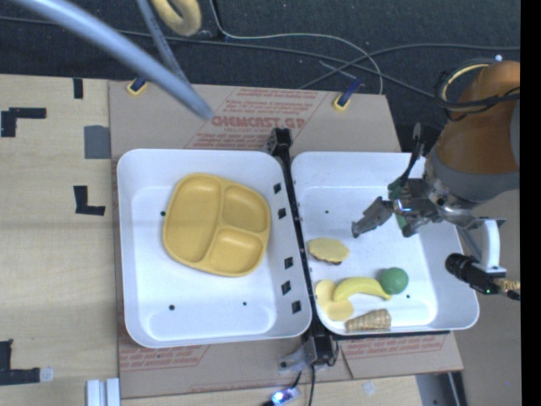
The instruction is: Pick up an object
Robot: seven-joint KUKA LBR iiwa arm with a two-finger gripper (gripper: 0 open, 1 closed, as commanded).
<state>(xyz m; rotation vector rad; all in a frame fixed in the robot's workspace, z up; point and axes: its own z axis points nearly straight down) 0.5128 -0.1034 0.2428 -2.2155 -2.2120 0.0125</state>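
Tray (216,224), yellow and sectioned, is lying alone in the left bin (135,227), out of the way. Food pieces are clustering in the right bin (439,315): cookie (328,250), banana (359,289), green ball (392,280), cone (368,320). The gripper (390,218) is hovering above them, jaws seemingly spread and holding nothing.

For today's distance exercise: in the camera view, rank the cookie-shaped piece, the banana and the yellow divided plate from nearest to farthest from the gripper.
1. cookie-shaped piece, right bin, just below-left of the gripper.
2. banana, lower in the right bin.
3. yellow divided plate, left bin.
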